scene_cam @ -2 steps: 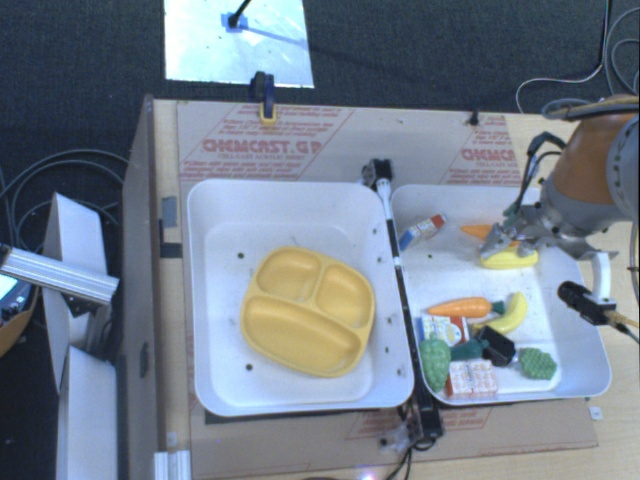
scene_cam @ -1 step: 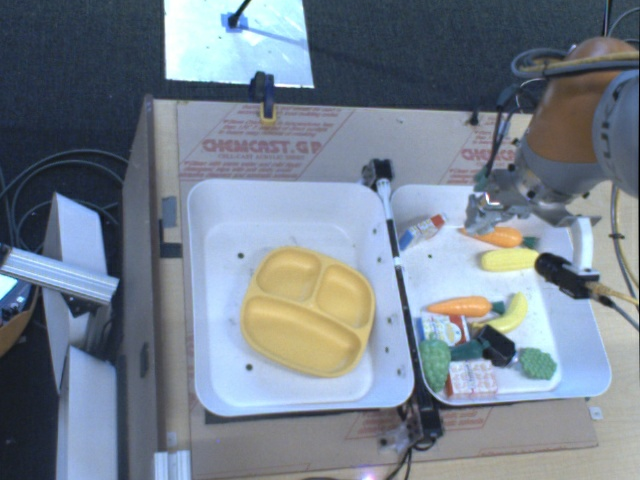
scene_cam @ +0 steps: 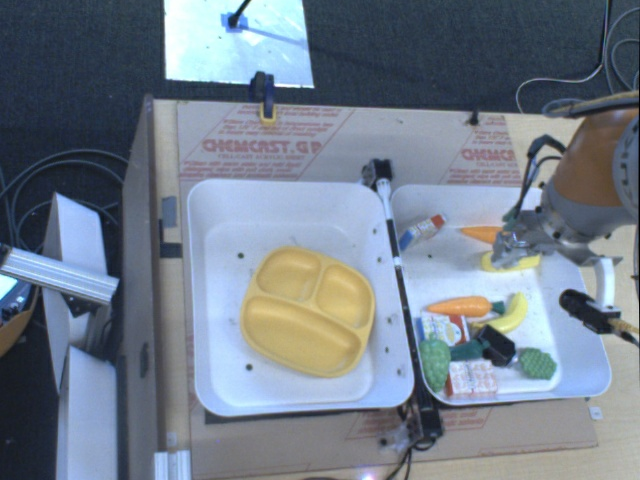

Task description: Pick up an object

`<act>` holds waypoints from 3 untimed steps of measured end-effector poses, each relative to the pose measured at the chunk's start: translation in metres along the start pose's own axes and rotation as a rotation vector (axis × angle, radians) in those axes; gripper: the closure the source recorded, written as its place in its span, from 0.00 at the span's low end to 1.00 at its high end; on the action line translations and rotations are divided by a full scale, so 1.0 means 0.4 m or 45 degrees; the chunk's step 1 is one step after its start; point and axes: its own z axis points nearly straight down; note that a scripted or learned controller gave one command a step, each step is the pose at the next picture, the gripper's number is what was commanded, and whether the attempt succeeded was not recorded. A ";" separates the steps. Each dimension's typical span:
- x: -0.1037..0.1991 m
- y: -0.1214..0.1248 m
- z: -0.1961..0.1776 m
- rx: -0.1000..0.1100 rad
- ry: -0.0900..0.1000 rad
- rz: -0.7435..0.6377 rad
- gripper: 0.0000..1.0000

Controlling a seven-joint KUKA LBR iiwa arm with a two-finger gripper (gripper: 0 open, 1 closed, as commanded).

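Two bins (scene_cam: 290, 203) on the tabletop; I see the hand (scene_cam: 515, 251) low in the right one.
Hand state: cannot tell. It sits at a yellow toy (scene_cam: 508, 262), beside a carrot (scene_cam: 480, 234).

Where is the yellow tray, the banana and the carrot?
yellow tray (scene_cam: 300, 328): camera view, floor of its big compartment.
banana (scene_cam: 513, 314): camera view, middle of its curve.
carrot (scene_cam: 460, 307): camera view, orange body.

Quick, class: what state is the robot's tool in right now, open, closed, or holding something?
Tool: cannot be told. It is low in the right bin, over a yellow object, beside an orange carrot; nothing is visibly held.
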 end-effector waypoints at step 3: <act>-0.002 0.202 0.128 0.037 0.003 -0.007 0.00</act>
